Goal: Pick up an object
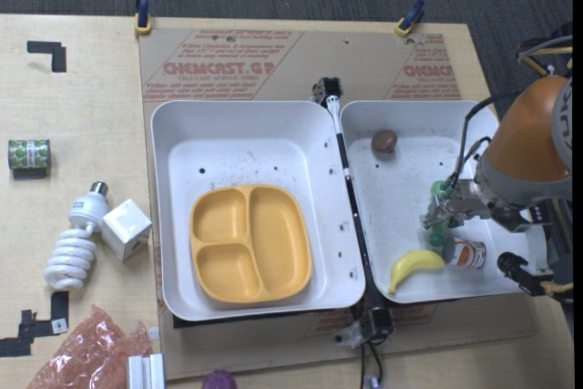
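Observation:
The right bin (410, 108) holds a brown round object (383, 141) at the back and a yellow banana (414, 267) near the front wall. A small can with a red and white label (467, 256) lies on its side to the right of the banana. A green object (440, 192) shows partly under the arm's wrist. My gripper (439, 221) is low in this bin, right over the green object and just behind the banana and the can. The gripper body hides much of the green object, so I cannot see whether anything is held.
The left bin (237, 110) holds a yellow divided plate (250, 243). Outside the bins, on the bench to the left, lie a spiral light bulb (73, 241), a white cube (127, 228), a green can (29, 155) and a pink mesh bag (86, 351).

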You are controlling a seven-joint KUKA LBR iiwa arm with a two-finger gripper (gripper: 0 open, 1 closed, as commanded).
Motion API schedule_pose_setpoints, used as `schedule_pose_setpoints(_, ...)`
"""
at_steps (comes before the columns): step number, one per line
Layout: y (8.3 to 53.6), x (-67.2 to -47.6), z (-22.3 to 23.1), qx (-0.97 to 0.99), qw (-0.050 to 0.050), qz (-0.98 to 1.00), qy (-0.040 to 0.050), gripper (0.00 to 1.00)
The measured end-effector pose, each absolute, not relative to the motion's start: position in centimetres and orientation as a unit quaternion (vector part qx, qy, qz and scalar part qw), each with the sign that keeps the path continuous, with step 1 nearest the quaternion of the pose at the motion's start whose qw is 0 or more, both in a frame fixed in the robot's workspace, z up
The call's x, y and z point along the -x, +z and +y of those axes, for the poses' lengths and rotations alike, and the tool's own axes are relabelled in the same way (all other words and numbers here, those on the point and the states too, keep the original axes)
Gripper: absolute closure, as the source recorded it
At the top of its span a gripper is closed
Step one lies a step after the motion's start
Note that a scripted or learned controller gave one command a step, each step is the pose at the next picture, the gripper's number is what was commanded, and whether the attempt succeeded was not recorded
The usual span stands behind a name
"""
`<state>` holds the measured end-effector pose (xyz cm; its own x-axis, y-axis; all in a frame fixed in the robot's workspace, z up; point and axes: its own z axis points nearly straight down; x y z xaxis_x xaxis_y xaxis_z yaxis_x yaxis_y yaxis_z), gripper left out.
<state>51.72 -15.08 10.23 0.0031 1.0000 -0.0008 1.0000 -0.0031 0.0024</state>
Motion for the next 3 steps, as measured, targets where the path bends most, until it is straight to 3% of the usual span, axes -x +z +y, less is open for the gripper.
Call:
schedule_pose_setpoints(1,18.4,-47.8,-11.5,-0.707,0.001,0.707,0.0001,1.0)
schedule_pose_setpoints(2,18.3,-47.8,-12.4,-0.707,0.0,0.707,0.0,1.0)
schedule_pose_setpoints(3,19.2,-47.9,-8.6,-0.707,0.001,0.707,0.0006,1.0)
